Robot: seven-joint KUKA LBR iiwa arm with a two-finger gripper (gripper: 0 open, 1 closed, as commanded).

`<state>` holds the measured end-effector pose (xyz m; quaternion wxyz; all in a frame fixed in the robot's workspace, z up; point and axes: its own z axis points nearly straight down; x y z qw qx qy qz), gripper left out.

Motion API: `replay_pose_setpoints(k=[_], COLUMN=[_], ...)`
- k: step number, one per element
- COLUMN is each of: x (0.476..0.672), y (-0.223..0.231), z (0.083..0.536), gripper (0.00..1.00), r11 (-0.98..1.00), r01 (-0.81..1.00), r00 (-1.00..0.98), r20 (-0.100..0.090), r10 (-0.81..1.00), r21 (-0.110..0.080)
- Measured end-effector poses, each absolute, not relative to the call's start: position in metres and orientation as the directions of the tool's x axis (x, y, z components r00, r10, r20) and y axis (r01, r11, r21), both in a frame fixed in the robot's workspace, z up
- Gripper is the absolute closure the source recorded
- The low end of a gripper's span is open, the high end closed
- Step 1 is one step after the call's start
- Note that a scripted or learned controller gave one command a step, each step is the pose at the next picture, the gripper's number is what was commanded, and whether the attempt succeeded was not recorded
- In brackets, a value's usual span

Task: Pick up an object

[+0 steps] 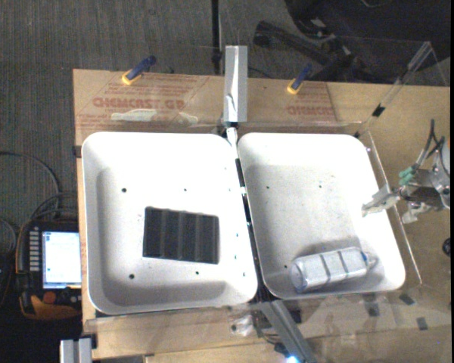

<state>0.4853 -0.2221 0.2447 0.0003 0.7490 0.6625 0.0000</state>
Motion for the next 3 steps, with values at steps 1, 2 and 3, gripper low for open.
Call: replay_pose_setpoints(k=[1,2,3], x=[0.550,0.484,0.484], y=[-0.124,-0.203,-0.180], z=[0.232,0.260,0.191], gripper=[0.00,0.00,0.00], r11=[-0.200,-0.137,0.016], r01=[0.980,0.991,1.000], r00=[0.200,0.137,-0.016], r20=[0.000,-0.003,0.001], r10=[0.980,0.991,1.000], r21=[-0.002,-0.002,-0.001])
